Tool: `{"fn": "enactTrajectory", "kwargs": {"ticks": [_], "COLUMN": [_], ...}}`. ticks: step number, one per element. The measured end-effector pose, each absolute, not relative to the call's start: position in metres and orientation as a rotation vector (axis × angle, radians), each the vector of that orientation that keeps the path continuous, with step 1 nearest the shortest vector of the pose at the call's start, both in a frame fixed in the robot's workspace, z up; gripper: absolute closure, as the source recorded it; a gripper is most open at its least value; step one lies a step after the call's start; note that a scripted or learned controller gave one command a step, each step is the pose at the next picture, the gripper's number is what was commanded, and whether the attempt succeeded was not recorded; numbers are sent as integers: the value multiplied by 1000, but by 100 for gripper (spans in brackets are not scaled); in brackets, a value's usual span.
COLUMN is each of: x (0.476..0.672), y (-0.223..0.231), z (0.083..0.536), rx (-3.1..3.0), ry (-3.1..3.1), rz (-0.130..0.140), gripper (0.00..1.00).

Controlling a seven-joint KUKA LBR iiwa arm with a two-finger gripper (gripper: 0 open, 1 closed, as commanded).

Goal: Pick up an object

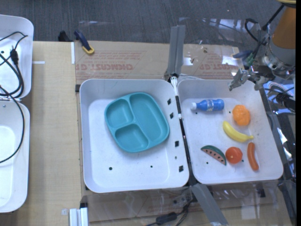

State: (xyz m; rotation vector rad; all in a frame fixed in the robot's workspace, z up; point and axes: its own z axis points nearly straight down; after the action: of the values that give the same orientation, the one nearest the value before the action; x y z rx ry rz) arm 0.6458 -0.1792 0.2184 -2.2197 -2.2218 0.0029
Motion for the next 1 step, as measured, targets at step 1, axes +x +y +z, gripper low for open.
{"fn": "enactTrajectory", "kwargs": {"ticks": [1], "x": [592], "y": [-216], "z": [125], "rx": [-2215], "ry": [-2220], "rz": [1], "gripper": [0]}}
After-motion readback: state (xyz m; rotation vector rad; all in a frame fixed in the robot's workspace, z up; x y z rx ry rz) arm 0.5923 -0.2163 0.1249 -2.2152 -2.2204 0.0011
